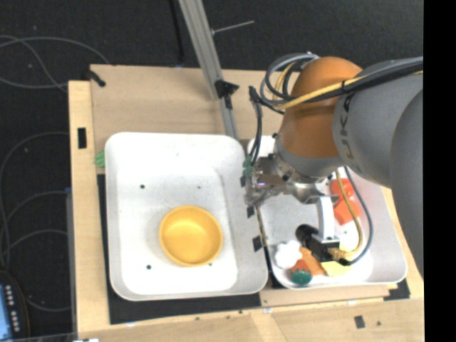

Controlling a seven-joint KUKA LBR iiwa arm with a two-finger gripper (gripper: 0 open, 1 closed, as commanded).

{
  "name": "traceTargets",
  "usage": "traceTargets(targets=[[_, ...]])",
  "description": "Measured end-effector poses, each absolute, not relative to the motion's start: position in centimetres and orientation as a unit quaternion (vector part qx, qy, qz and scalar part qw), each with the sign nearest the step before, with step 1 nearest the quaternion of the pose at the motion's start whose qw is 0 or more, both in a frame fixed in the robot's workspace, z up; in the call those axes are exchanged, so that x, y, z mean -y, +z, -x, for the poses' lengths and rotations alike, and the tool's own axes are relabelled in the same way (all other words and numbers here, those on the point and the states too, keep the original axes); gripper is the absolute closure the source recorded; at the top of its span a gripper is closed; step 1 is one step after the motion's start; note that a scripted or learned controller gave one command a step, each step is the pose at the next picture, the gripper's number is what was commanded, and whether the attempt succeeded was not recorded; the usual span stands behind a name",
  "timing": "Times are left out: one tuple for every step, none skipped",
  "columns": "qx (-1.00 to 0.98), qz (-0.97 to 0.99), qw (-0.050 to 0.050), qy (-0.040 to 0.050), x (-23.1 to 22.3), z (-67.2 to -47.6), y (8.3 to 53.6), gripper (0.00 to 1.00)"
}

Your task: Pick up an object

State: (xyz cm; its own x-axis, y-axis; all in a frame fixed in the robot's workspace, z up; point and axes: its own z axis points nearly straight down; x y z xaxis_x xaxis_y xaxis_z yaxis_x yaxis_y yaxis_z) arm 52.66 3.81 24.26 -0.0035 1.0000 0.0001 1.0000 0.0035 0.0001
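My gripper (305,251) reaches down into the right bin (388,266), near its front left corner, with the grey arm and its orange band covering most of that bin. Right under and around the gripper lies a cluster of small items: a white lump (286,254), an orange piece (311,263), a teal-green piece (301,278) and a yellow piece (335,268). Whether any of them is in its grasp is hidden. A yellow bowl (190,235) sits upright in the left bin (135,169), towards its front.
An orange-red item (347,199) lies further back in the right bin, beside the arm. The two bins meet at a ridge (258,251). A metal rail (203,45) slants over the bench behind the bins.
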Motion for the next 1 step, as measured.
traceTargets(targets=[[0.708, 0.706, 0.0, 0.0002, -8.77, -53.12, 25.21, 1.0]])
